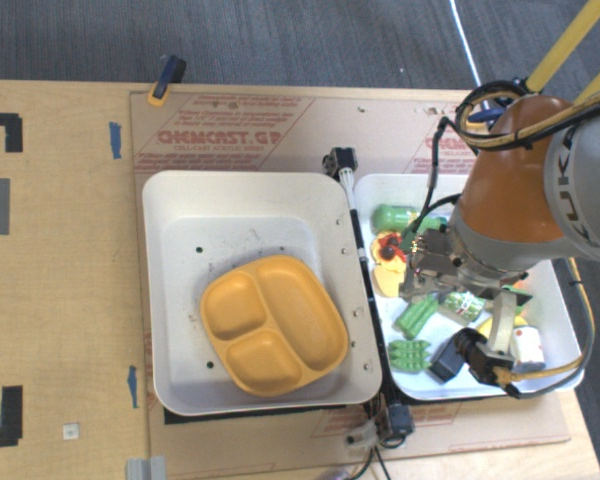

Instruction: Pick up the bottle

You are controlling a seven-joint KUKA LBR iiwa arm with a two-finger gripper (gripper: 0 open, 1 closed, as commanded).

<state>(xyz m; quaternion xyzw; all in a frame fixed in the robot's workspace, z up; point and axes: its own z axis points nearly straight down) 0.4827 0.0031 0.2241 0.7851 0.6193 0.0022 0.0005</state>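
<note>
The gripper (pixel 432 286) hangs low over the cluttered right white bin (pixel 568 320), right above a green plastic piece (pixel 416 317). Honestly can't tell if it's open or closed.

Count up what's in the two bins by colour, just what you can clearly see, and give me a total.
Green: 3, top piece, slanted piece, ridged block
Yellow: 2, divided tray, small toy
White: 1, small item
Total: 6 clearly seen; the arm may cover more.
</note>
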